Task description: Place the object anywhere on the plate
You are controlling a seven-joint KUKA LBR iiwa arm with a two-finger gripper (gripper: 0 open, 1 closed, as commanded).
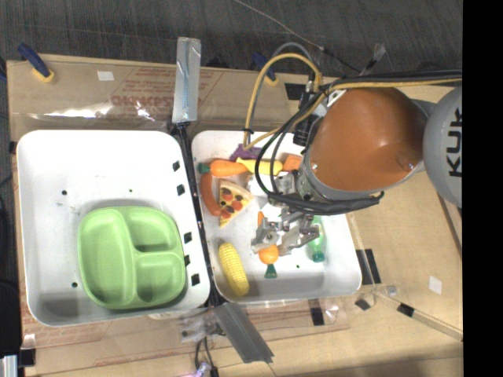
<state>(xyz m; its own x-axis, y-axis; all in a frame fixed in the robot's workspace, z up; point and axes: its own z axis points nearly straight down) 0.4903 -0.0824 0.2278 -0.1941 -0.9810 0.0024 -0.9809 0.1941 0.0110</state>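
Orange-banded, the arm hangs low over the right bin [346,269], its gripper [281,238] down among toy food beside a small orange carrot [269,255]. Whether the claw grips it I cannot tell. This looks like the pick; next comes a lift and carry left to the green plate [132,255].
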